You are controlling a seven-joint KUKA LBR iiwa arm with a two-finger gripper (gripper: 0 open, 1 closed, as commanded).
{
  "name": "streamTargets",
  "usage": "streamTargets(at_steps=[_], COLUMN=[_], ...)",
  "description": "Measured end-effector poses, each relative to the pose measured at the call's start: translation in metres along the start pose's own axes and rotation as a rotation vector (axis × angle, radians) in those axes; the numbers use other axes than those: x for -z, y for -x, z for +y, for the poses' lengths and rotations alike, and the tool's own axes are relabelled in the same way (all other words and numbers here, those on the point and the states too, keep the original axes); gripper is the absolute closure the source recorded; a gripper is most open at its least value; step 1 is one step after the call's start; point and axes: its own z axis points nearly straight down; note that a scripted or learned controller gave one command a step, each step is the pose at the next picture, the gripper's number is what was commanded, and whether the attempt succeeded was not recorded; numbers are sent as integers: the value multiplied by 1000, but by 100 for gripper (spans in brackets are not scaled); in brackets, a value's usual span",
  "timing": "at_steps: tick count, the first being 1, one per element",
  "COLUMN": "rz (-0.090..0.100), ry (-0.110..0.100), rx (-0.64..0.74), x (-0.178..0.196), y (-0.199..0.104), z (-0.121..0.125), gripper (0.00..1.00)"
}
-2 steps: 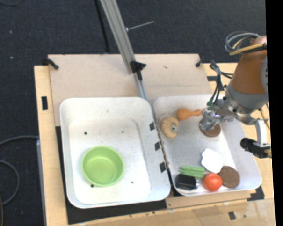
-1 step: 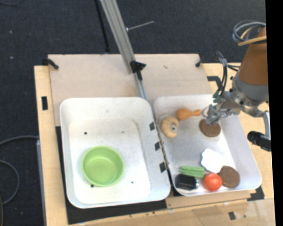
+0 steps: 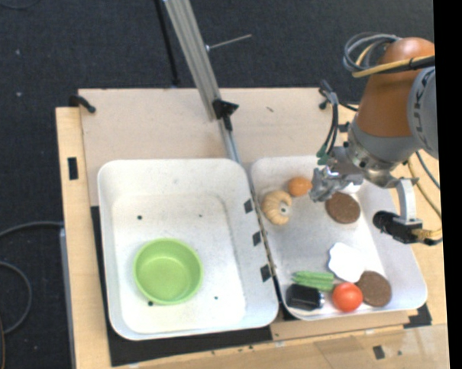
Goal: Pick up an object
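Grey arm [image 3: 396, 111]: reaches in from right, over far part of right bin [image 3: 386, 246].
Gripper [image 3: 323, 185]: hangs between orange ball [image 3: 298, 187] and brown disc [image 3: 343, 209]; how far it is open, I cannot tell.
Left bin [image 3: 177, 182]: holds green bowl [image 3: 167, 270].

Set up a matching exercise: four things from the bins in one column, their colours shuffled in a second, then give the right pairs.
Things:
1. bowl in the left bin
2. tomato
3. round ball near the gripper
4. flat piece in the right bin

Colours:
A. white
B. orange
C. green
D. red

Pairs: 1-C, 2-D, 3-B, 4-A
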Motion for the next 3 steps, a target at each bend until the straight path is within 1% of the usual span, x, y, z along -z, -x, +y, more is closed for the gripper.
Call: streamTargets(at_steps=[1,2,3], rz=[-1,0,2], ry=[2,3,3], rx=[0,1,3], x=[-7,-14,-7], y=[-48,-97,-154], z=[13,37,51], gripper=[100,100,100])
